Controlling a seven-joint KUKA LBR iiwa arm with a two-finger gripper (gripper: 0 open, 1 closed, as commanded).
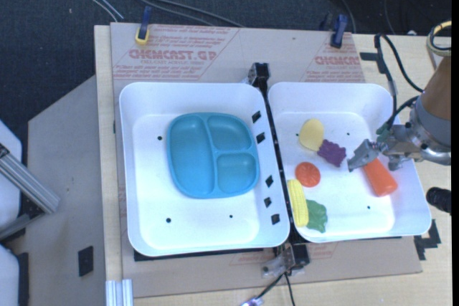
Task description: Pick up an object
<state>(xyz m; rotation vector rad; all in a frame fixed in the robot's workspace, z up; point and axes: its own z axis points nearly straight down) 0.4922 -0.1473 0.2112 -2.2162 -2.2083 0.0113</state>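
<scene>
Arm: the grey arm (439, 107) reaches in from the right edge, above the right-hand bin.

End effector: the end effector (373, 153) hangs over the right half of the right bin (358, 91); a grey finger (360, 155) juts left and downward. Whether its two fingers are spread or pressed together I cannot tell from this angle.

Orange carrot-like piece: the orange piece (380, 177) lies on the floor of the right bin, tilted, directly below and just right of the end effector tip; its upper end appears to meet the tip, but nothing shows it caught between the fingers.

Purple piece: the purple grape-like piece (331, 152) sits just left of the end effector tip, apart from it.

Yellow piece: a pale yellow rounded piece (311, 133) lies up and left of the purple one, nearly touching it.

Red-orange round piece: (308, 173) lies below the purple piece, toward the bin's left side.

Corn cob: the yellow corn (297, 201) lies lengthwise near the left wall, with a green leafy piece (316, 216) touching its right side.

Left bin: the left bin (143, 226) holds a blue divided plate (212, 154).

Counter: the counter (79, 154) carries both bins side by side.
</scene>
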